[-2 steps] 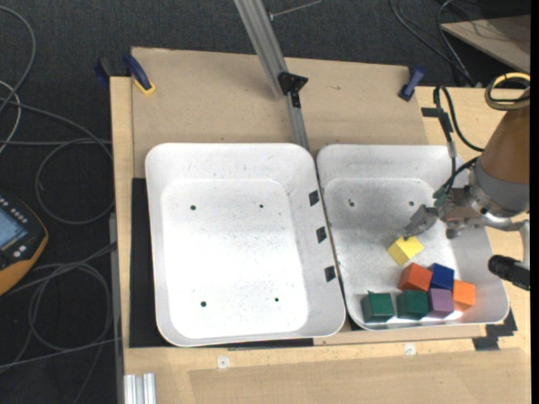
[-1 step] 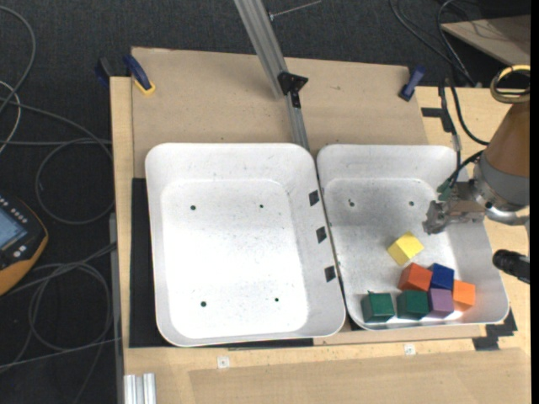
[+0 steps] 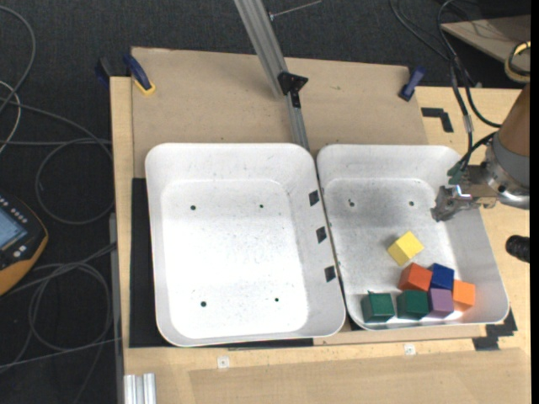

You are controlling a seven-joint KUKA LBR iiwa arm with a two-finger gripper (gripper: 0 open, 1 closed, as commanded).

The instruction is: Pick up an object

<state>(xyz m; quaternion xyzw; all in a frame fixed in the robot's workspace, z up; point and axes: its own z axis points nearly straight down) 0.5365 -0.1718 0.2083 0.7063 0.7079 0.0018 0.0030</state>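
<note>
Camera view: two shallow white bins are being shown side by side on a pale wooden bench (image 3: 210,99), their rounded rims nearly touching along the middle. The left bin (image 3: 168,225) is offering wide open floor, speckled grey and marked by four small dark dots. The right bin (image 3: 370,183) is being left open across its upper half, while its lower right corner is being crowded by small blocks. A yellow cube (image 3: 406,247) is lying tilted and apart from the rest, near the middle of the floor. Below it, a red block (image 3: 415,277), a blue block (image 3: 442,274), an orange block (image 3: 464,294), a purple block (image 3: 441,300) and two green blocks (image 3: 396,305) are being packed tight against the lower rim. The gripper (image 3: 446,205) is being held over the right bin's right edge, above and to the right of the yellow cube, clear of all blocks; whether its tool is released or clenched cannot be told, and nothing is seen in its grasp. A slanted metal bar (image 3: 261,32) is crossing the bench's far side
</note>
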